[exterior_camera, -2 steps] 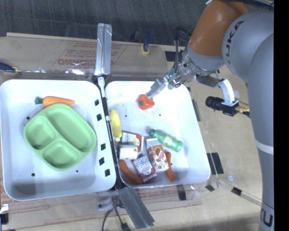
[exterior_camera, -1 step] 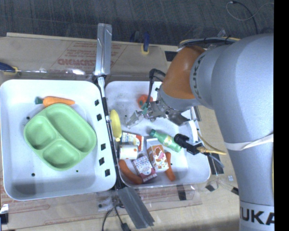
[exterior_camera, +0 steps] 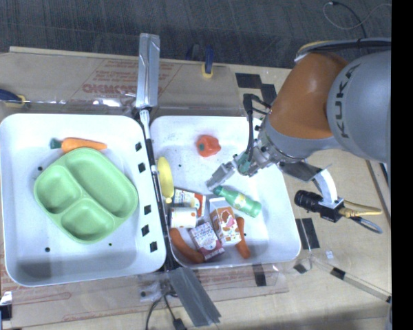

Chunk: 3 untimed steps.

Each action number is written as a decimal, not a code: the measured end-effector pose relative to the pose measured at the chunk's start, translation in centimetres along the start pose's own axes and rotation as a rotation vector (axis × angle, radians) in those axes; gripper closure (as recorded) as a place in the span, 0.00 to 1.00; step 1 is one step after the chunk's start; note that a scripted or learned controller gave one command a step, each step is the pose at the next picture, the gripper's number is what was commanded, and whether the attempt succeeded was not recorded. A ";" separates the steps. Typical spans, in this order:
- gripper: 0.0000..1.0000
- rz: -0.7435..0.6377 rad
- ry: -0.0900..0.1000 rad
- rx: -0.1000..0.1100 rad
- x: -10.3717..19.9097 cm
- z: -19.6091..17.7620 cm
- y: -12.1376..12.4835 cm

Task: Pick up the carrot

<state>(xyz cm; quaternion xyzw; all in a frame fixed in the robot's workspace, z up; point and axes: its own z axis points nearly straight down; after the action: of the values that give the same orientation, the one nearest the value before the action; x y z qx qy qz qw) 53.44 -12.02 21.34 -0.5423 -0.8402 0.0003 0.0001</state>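
Note:
The carrot (exterior_camera: 84,144), orange with a green stub at its left end, lies in the left bin (exterior_camera: 14,205) along the back edge of a green divided plate (exterior_camera: 86,192). My gripper (exterior_camera: 221,174) hangs over the middle of the right bin (exterior_camera: 283,205), far to the right of the carrot. It sits just above a green bottle (exterior_camera: 239,201) and below a red pepper-like toy (exterior_camera: 208,145). Nothing shows in its grasp.
The right bin holds a yellow banana (exterior_camera: 165,176) by its left wall, several small food packets (exterior_camera: 213,229), a brown sausage (exterior_camera: 182,247) and an orange-red stick (exterior_camera: 242,245) at the front. A metal divider (exterior_camera: 146,74) stands between the bins at the back.

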 end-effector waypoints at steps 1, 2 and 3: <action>0.00 -0.101 0.002 0.002 1.3 12.3 -0.6; 1.00 -0.103 0.002 0.002 1.2 11.4 -0.6; 1.00 -0.003 0.000 0.000 2.8 2.1 1.9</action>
<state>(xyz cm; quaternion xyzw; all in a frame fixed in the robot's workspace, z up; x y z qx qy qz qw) 54.03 -8.69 19.20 -0.5411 -0.8409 0.0003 0.0002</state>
